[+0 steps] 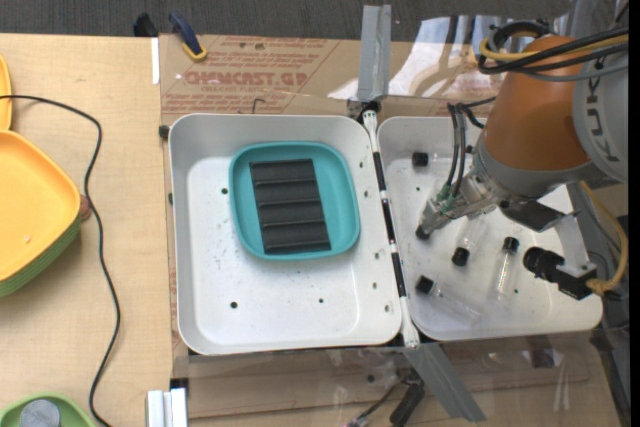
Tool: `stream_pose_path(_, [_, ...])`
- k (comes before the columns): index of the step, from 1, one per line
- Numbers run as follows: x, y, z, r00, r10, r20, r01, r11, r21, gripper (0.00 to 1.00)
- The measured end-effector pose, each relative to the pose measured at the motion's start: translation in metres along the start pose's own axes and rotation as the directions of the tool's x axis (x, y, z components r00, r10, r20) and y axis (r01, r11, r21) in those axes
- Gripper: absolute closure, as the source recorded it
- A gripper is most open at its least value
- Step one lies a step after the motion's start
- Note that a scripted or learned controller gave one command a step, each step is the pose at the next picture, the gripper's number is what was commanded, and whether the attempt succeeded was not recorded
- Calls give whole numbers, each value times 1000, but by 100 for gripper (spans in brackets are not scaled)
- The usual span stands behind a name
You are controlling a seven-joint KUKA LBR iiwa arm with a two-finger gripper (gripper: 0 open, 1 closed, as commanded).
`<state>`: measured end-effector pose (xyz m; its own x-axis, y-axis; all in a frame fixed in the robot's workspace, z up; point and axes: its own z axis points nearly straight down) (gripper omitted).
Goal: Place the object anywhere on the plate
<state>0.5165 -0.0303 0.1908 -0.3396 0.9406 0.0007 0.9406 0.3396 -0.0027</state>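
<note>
1. Pale wooden bench point(110, 245) under two white bins, with printed cardboard point(250, 75) behind them and a yellow dish point(30, 205) far left of the tool.
2. Tool point(430, 220) low in the right bin point(560, 315), angled down towards its floor, likely to pick something up. Cannot tell whether apart or together, or clamped on anything.
3. Scattered close around the tool: small black pieces point(460, 256) and a clear tube point(503, 275), loose on the bin floor. Probably the objects to move, though hard to say which one.
4. Well left of the tool, in the left bin point(200, 305): teal plate point(345, 205), flat and near the middle, so easy to reach from above.
5. Already lying across the plate: a dark ridged slab point(290, 205), leaving mostly rim free.
</note>
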Motion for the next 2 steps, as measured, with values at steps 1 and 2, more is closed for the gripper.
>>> stream_pose_path(1, [50,7,0,997,-71,0,71,997,1,100])
stream_pose_path(2, [50,7,0,998,-70,1,70,998,0,0])
